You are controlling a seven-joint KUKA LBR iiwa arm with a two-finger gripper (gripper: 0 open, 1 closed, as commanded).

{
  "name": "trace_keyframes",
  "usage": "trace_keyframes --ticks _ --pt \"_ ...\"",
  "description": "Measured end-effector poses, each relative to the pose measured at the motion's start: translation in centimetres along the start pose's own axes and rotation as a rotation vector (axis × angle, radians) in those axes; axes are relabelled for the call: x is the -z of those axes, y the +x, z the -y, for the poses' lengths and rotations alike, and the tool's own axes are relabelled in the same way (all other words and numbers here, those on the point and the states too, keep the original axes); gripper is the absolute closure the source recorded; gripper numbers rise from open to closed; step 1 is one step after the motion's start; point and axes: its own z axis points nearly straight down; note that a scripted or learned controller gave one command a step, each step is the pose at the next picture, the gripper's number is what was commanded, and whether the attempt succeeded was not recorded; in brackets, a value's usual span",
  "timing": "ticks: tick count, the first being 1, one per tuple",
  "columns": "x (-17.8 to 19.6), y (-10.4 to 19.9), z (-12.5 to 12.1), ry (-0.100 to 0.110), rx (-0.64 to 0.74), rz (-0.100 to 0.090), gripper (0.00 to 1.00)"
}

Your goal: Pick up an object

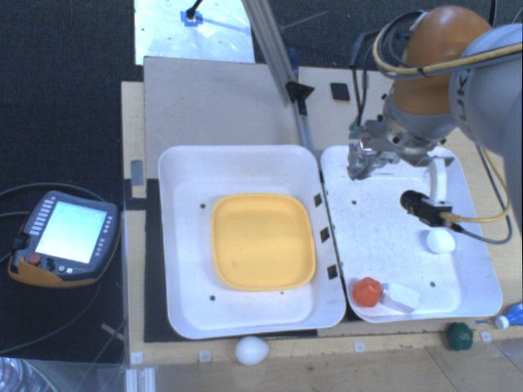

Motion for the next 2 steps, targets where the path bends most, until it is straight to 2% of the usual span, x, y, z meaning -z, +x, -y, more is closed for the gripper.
trace_keyframes --ticks 1,2 --pt "-0.8 4.4 1.6 0.001 -0.001 0.000 1.00" --pt "-0.6 9.7 2.3 0.001 0.001 0.000 1.00"
